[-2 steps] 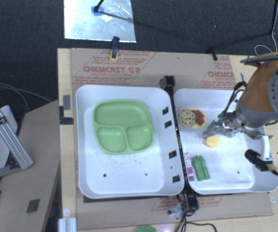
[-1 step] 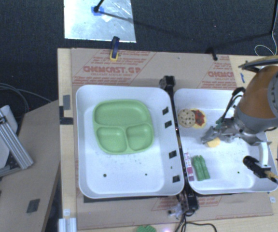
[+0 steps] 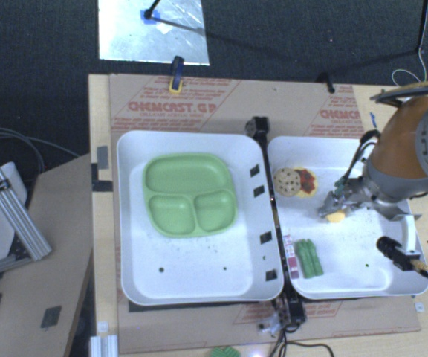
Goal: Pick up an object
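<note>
Hovering low in the right bin, the hand sits right at a small yellow piece, which peeks out at its six o'clock; whether it grips anything, I cannot tell. A cookie-like disc lies at its ten o'clock.

Just under the gripper tips lies a small yellow piece, touching or nearly so. Left of the fingers, near them, sits a round cookie-like toy; below and left, farther off, a green bundle rests by the right bin's inner wall. Bare bin floor stretches below and right of the fingers.
</note>
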Action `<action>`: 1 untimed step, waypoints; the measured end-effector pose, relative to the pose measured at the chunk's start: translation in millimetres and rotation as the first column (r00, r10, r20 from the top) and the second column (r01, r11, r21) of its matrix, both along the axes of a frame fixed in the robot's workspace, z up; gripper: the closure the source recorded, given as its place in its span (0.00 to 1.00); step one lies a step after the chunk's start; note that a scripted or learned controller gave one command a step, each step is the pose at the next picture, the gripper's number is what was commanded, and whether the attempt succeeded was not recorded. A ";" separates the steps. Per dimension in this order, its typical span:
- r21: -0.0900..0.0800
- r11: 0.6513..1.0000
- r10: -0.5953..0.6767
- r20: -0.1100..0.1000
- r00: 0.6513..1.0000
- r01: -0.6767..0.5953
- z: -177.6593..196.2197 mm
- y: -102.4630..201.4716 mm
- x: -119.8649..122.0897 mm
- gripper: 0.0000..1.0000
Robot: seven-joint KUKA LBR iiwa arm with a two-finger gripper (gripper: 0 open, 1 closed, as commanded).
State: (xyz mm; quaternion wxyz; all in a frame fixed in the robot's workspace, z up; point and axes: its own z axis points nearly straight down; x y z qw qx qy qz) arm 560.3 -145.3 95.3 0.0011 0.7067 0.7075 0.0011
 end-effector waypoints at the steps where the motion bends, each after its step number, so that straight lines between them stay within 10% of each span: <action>1: 0.001 1.000 0.010 0.009 1.000 -0.010 89.2 61.7 31.5 1.00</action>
